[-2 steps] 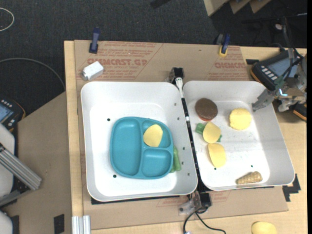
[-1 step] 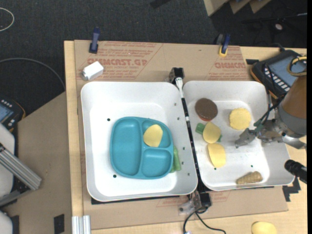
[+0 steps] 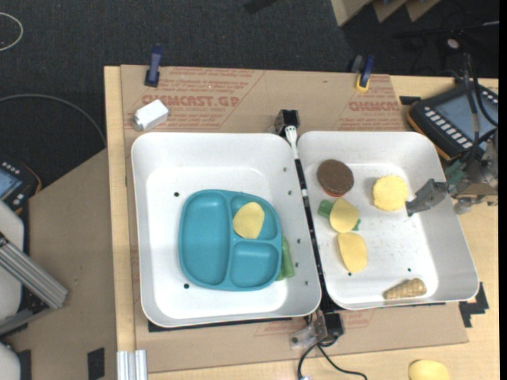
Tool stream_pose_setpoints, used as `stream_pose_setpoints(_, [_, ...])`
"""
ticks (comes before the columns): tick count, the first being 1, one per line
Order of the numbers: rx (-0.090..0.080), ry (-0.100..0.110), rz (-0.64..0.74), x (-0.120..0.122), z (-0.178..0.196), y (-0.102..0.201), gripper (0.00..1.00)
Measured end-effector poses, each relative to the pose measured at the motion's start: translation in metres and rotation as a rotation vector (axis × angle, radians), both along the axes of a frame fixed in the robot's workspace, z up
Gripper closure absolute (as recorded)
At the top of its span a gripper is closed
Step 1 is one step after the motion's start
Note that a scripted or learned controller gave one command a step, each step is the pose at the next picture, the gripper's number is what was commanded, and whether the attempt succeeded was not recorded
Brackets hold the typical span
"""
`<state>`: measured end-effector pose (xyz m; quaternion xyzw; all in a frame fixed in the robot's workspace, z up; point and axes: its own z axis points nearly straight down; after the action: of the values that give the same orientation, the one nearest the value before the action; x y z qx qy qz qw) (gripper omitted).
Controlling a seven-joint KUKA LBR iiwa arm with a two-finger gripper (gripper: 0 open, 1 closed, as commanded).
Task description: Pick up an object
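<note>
The right bin (image 3: 444,236) holds several toy foods. There is a brown round patty (image 3: 336,176), a yellow round piece (image 3: 390,193), a yellow slice (image 3: 344,215) lying over a green leaf (image 3: 325,208), a yellow oval slice (image 3: 352,252) and a tan cone (image 3: 405,289) near the front wall. My gripper (image 3: 417,203) reaches in from the right edge, low over the right bin. It sits just right of the yellow round piece, with nothing seen in its grasp.
In the left bin (image 3: 158,180) lies a teal divided plate (image 3: 210,240) with a yellow slice (image 3: 249,220) in one compartment and a green piece (image 3: 285,261) at its right rim. A black divider (image 3: 301,196) runs between the bins. A tablet (image 3: 455,117) lies at the far right.
</note>
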<state>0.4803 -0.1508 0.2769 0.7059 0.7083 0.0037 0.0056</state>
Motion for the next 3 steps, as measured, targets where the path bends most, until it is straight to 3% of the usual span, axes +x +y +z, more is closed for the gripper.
stream_pose_setpoints(1, [0.0,0.008,-0.003,0.0,0.003,-0.001,1.0])
stream_pose_setpoints(3, [0.003,0.006,0.005,0.004,0.068,0.131,1.0])
